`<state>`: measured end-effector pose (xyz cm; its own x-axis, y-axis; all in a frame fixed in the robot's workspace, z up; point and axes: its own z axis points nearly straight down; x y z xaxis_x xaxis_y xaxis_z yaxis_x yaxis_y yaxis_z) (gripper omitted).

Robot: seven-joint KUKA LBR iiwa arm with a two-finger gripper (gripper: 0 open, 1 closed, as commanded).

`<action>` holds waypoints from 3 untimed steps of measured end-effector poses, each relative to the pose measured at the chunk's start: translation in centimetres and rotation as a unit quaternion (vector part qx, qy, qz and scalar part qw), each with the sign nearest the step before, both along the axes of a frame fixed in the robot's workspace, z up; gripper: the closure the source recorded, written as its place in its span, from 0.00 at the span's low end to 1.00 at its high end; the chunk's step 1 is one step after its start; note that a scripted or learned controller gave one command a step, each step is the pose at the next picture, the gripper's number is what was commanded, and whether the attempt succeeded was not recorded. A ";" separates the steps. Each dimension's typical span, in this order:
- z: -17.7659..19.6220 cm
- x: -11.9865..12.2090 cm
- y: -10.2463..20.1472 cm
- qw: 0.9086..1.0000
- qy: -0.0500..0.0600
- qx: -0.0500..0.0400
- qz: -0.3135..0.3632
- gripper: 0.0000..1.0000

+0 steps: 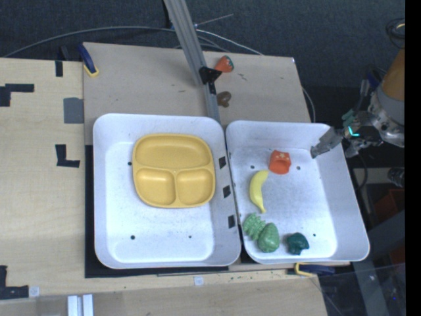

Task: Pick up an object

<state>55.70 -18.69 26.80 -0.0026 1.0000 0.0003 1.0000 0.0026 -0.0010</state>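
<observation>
Plastic-looking toys fill the right bin [342, 176]: 1 orange pepper [280, 162] toward its far edge, 1 yellow banana [257, 190] near the middle, and 1 green vegetable [262, 233] plus 1 dark-green piece [297, 243] along its near edge. All look light, stiff and smooth, so the banana's narrow middle seems the surest hold. The gripper [327, 141] hovers over the bin's far-right corner; open or closed, I cannot tell, while the left bin [105, 196] carries 1 yellow tray [174, 170].
</observation>
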 end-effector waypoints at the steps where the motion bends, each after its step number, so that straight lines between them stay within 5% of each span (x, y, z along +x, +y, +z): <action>1: -4.7 0.1 -0.7 1.000 0.002 0.000 -0.001 0.00; 3: -14.8 -0.9 -1.0 1.000 0.003 0.001 -0.001 0.00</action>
<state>54.81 -19.72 12.04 -0.0010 1.0000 0.0014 1.0000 0.0010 -0.0072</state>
